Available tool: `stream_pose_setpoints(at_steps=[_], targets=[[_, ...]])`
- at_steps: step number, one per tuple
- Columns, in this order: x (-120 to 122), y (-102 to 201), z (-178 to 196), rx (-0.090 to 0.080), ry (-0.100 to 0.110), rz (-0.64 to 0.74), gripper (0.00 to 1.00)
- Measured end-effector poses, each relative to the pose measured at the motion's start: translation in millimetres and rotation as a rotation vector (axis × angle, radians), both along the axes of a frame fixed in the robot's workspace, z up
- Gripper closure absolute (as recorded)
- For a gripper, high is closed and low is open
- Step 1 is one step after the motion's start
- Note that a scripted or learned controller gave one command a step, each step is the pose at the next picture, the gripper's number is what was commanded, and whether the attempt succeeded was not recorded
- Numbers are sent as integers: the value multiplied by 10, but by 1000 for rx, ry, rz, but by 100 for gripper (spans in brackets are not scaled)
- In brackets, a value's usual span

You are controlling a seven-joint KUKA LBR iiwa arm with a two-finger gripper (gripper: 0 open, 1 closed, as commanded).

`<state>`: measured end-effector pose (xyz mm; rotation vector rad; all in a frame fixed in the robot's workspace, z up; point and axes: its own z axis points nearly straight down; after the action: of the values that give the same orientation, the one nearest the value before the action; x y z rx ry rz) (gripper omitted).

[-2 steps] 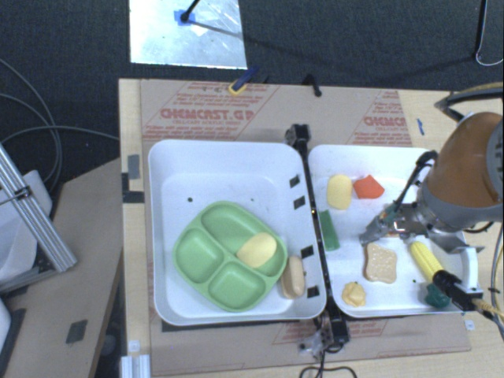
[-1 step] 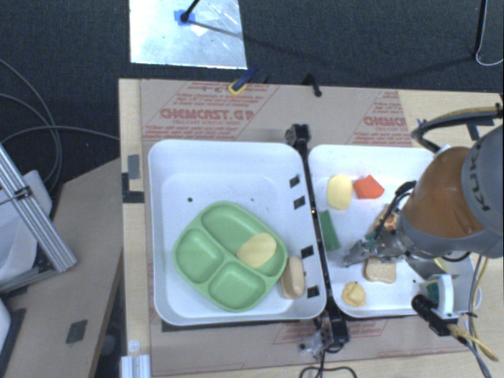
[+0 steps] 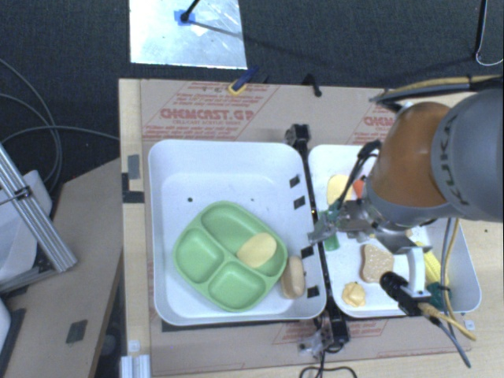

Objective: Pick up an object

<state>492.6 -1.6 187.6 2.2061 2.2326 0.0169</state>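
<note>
The claw (image 3: 331,231) sits low over the right bin (image 3: 465,290), near the wall between the two bins. I cannot tell how it is set. The big grey arm (image 3: 465,156) comes in from 3 o'clock, and its orange band (image 3: 405,152) bends down toward the bin. A green bit (image 3: 331,241) shows right under the claw. At 5 o'clock from the claw lie a toast slice (image 3: 376,263) and a small yellow lump (image 3: 353,293). In the left bin (image 3: 220,164), a green plate (image 3: 206,250) holds a yellow food piece (image 3: 257,250), its long side pointing to 2 o'clock. A tan bread roll (image 3: 293,277) lies just beside the plate, long side up and down.
</note>
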Motion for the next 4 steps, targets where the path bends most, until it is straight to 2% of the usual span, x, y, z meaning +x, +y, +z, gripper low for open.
stream_pose_setpoints(at_steps=[1,2,3,4], targets=[[42,757,1441,0,-4,-3,0],[-58,667,1177,-5,8,-11,0],[-49,991,2997,1,-12,-4,0],[-80,2287,2543,-2,12,3,0]])
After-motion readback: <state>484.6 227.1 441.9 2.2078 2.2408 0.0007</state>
